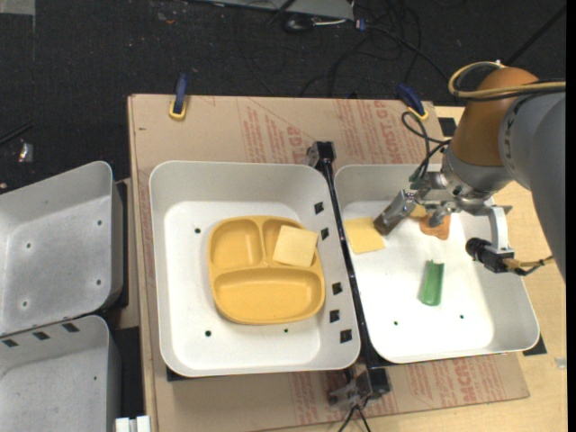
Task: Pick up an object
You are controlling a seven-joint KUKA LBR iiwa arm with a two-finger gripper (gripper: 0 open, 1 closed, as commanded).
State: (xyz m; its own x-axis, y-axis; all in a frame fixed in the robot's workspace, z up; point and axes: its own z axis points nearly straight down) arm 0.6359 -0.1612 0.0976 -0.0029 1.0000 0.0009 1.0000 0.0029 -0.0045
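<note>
An orange object [438, 226] sits in the far part of the right bin [513, 327], just under the gripper [430, 216], which hangs over it; whether the gripper grasps it cannot be told. A pale yellow slice [364, 236] lies near the bin's left wall, with a dark part of the gripper reaching towards it. A green block [432, 283] lies nearer, mid-bin. In the left bin [171, 268], a yellow divided plate [261, 286] holds a pale cheese-like square [295, 246] in its far right compartment.
</note>
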